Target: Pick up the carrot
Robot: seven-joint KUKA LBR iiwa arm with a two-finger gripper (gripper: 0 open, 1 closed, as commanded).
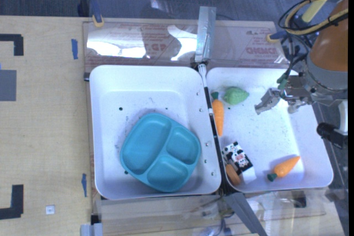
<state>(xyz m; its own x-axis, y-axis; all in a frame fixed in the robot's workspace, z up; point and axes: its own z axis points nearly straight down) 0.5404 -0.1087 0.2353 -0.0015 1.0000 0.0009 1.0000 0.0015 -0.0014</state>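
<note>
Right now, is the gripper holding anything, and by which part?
Nothing. The gripper is open above bare bin floor, apart from the carrots.

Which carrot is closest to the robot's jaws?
The thin carrot lying along the divider, beside the green thing. The fatter carrot sits farther off, in the bin's near corner.

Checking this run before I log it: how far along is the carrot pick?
Nothing looks done yet. The orange carrot with a green stem lies on the floor of the right white bin, near its front corner. The pincer hangs open above the bin's back half, apart from that carrot, with nothing between its fingers. Still left: move over a carrot, descend, close and lift. A second slim orange carrot lies along the divider.
</note>
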